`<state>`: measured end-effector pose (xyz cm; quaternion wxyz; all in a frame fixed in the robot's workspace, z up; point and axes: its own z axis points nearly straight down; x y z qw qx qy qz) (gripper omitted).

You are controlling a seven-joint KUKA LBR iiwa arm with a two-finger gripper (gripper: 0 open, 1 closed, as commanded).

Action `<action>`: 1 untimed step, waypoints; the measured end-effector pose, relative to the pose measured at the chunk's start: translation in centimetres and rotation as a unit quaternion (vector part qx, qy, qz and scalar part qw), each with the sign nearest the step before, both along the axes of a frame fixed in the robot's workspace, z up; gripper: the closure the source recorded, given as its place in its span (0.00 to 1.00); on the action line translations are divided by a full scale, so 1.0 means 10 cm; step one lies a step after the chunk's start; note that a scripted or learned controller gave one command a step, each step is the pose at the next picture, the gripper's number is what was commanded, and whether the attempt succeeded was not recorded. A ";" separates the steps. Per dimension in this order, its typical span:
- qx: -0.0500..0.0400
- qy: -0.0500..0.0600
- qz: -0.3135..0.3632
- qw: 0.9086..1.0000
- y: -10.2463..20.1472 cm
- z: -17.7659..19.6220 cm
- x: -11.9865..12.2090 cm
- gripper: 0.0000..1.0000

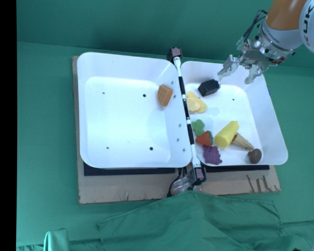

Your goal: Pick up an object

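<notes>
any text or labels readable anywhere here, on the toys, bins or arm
No text can be read for certain.
Arm's orange band: dark marks at the frame edge, cut off and too blurred to read.
White bins and the toys, such as the black block: no print visible.

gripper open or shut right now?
Open: the gripper fingers are spread apart with nothing between them, above the right bin.

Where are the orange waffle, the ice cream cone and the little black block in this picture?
orange waffle [165,95], camera view, middle of its gridded face.
ice cream cone [241,141], camera view, on the tan cone part.
black block [208,87], camera view, centre of its top.
</notes>
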<state>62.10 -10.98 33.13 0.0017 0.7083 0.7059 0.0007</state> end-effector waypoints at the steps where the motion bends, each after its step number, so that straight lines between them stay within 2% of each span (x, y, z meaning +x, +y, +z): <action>1: 0.000 0.003 0.000 1.000 -0.06 -1.00 0.21 0.00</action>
